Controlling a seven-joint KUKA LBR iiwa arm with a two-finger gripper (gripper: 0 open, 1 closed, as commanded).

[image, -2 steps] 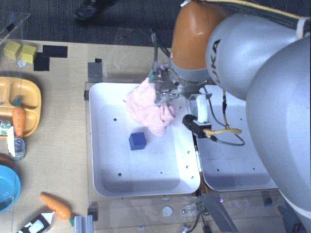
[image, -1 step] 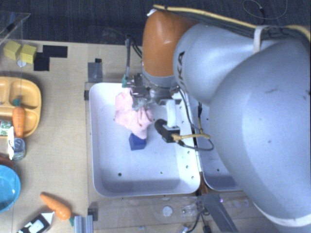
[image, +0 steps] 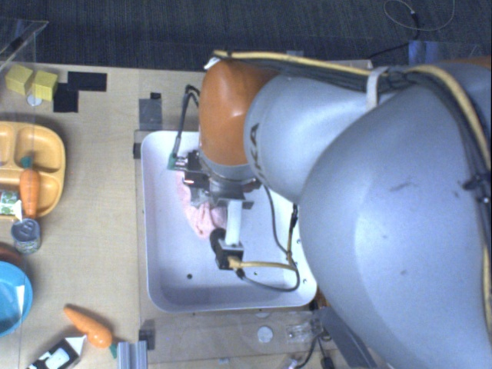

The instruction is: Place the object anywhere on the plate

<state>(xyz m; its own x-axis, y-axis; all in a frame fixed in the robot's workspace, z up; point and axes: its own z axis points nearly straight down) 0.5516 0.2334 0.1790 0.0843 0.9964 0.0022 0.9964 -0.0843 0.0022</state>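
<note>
A white bin (image: 165,283) sits at the middle of the bench. The grey arm with its orange band (image: 227,114) reaches in from the right and hangs low over the bin's upper part. Under the wrist, my gripper (image: 219,206) points straight down and is mostly hidden by the arm. A pale pink thing (image: 200,217) lies on the bin floor right beneath it, partly covered. I cannot tell whether the gripper touches it. A blue plate (image: 11,298) lies at the bench's left edge, and a yellow divided plate (image: 38,148) lies further up.
An orange carrot (image: 29,192) lies on the yellow plate, with a small can (image: 25,235) just below it. Another carrot (image: 88,327) and a black-and-white item (image: 54,354) lie at the bottom left. Yellow blocks (image: 31,83) and black shapes (image: 81,89) sit top left.
</note>
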